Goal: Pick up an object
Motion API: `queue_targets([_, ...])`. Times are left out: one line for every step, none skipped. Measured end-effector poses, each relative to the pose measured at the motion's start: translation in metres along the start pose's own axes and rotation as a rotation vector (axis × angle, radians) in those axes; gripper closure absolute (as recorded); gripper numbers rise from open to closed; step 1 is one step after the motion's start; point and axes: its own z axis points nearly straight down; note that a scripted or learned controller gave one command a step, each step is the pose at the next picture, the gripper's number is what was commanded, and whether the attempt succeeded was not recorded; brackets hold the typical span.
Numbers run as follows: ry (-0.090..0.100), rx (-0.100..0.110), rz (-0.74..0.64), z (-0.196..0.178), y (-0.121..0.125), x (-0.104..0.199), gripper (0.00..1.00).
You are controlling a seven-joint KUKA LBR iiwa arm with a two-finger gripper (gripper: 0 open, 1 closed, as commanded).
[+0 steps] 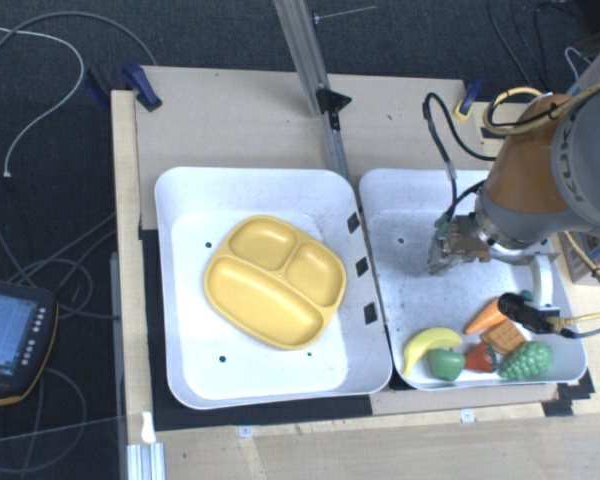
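1. While the gripper [442, 258] hangs low over the right bin [405, 208], whether it is open cannot be told.
2. Toy food [480, 348] lies in that bin's near corner, apart from the gripper.
3. Left bin [180, 198] holds a yellow plate [273, 281].

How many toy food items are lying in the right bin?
5, clustered in its near corner: banana, green apple, carrot, green grapes, and a red-orange piece between them; more may be hidden.

Arm [570, 158] cut off at right; pincer [446, 253] perhaps blurred (indistinct).
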Motion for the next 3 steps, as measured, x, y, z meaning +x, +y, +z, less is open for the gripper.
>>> queue_targets([-0.003,-0.007,-0.002,-0.058,0.010,0.006,1.00])
queue_targets([-0.003,-0.006,-0.001,-0.103,0.017,0.007,1.00])
queue_targets([-0.003,-0.005,-0.001,-0.141,0.019,0.008,1.00])
